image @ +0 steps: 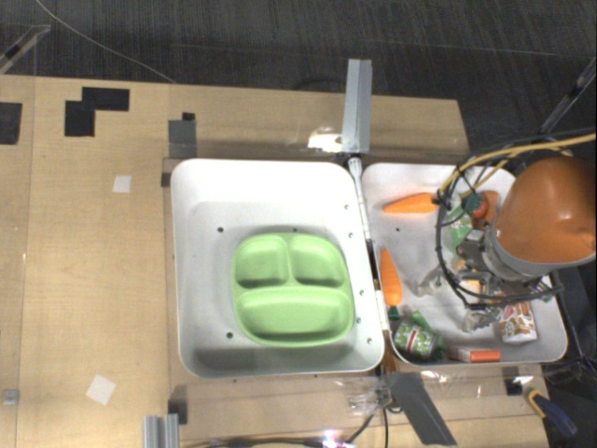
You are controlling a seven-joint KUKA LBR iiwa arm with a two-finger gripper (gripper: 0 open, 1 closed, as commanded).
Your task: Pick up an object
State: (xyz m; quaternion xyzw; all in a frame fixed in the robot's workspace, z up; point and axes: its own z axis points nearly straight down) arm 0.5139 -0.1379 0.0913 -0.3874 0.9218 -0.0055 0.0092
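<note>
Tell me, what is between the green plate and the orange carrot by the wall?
In the camera view, the two bins' walls stand between the green plate and that carrot.

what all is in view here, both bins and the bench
tray: 1, green, three compartments, middle of the left bin
left bin: 1, white, centre of the bench
right bin: 1, white, beside the left bin
carrots: 2, orange, right bin; one at the far side, one along the left wall
packet: 1, green, near left corner of the right bin
stick: 1, orange-red, near edge of the right bin
pouch: 1, white with red print, near right of the right bin, under the arm
bench: 1, tan, with black patches at far left
arm: 1, orange band, with cables, over the right bin
claw: 1, grey, low in the right bin, fingers unclear
</note>
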